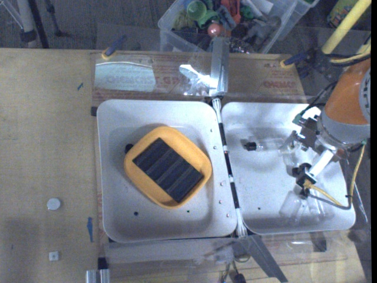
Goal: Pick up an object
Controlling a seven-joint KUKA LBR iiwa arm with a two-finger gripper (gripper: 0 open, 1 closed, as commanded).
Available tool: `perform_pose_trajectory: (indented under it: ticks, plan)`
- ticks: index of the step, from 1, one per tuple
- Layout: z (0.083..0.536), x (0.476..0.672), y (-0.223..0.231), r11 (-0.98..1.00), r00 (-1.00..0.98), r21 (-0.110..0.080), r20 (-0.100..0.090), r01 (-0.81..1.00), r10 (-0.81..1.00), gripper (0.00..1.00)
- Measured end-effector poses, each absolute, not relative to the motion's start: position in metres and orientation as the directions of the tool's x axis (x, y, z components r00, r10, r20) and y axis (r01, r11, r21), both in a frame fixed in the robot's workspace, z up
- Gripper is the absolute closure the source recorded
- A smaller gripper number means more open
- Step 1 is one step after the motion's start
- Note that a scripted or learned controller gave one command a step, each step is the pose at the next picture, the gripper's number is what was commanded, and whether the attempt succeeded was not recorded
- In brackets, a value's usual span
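One black thing [128,148] partly behind yellow block [168,167]

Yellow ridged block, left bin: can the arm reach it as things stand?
Probably yes. The yellow block lies uncovered in the left bin; the pincer hangs over the right bin.

Two bins [118,208] [265,202], one yellow pad [168,167]
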State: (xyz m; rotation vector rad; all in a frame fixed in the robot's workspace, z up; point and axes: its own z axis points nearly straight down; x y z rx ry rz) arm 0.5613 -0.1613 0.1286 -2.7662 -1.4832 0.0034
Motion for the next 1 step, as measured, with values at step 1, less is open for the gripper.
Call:
perform_pose_trajectory:
  ticks: [1]
  plan:
    - [0.295, 0.568, -0.2121, -0.567, 0.567, 0.001, -0.001, 0.824, 0.824, 0.0]
